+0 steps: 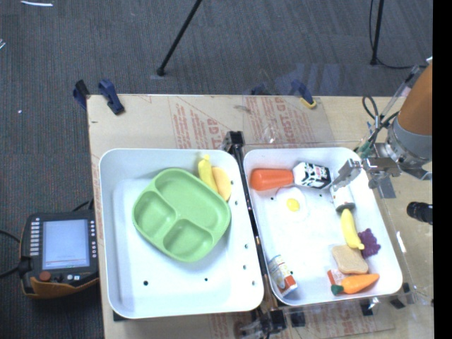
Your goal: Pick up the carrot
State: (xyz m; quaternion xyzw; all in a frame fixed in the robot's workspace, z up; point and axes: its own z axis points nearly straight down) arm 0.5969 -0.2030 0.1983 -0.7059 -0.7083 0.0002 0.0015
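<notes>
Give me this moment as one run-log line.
task: pick up carrot | carrot: right bin, near-right corner, beside bread slice, not held | gripper: above right bin's far-right side, near milk carton

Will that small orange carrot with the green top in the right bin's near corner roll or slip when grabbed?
The small orange carrot looks like a rigid toy, probably light. Its tapered, rounded body may roll or squirt out of a pinch. It lies against the toast slice, likely limiting rolling that way.
</notes>
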